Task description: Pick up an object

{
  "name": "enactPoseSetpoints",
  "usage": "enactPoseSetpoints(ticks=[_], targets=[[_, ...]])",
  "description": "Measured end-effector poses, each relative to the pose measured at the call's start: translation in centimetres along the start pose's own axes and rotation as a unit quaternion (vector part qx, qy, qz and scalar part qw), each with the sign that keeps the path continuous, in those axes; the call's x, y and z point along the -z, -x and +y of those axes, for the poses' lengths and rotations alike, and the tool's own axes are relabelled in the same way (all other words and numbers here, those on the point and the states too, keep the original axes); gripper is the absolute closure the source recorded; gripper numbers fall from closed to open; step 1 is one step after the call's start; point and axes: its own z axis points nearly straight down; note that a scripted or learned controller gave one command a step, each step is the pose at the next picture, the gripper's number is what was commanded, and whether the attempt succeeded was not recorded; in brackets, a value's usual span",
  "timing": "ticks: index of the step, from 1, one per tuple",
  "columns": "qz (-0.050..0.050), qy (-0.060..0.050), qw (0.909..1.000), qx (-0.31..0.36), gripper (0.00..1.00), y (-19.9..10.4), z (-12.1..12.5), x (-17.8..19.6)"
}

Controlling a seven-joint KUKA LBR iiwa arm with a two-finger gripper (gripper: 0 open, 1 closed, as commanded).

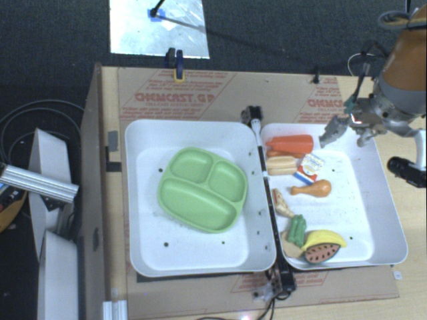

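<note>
My gripper [347, 137] hangs over the far part of the right bin [373, 199], open, with nothing between its fingers. Toy food lies along that bin's left side. An orange-red carrot [290, 144] is nearest, just left of the gripper, with a hot dog bun [281, 165] below it. Then come a small white, red and blue packet [309, 167] and a chicken drumstick [311, 189]. Toward the front lie a tan piece [283, 207], a green vegetable [296, 230], a banana [325, 237] and a watermelon slice [319, 253].
A green divided plate [202, 189] lies in the left bin [143, 199]. A black divider clip [253, 115] sits where the bins meet at the back. The bins rest on a cardboard sheet [200, 92]. A black knob [403, 169] juts in at the right.
</note>
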Motion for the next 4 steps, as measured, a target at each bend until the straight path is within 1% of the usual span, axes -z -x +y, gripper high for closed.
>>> enactPoseSetpoints(ticks=[1,2,3,4], targets=[[0.001,-0.005,1.0,0.001,0.0,0.4,4.4,-13.4],[0.001,-0.009,1.0,0.001,0.0,0.6,6.2,-17.7],[-0.008,-0.02,0.9998,0.0,0.0,-0.8,7.0,-18.3],[-0.006,-0.017,0.9998,0.0,0.0,-1.7,7.1,-18.4]])
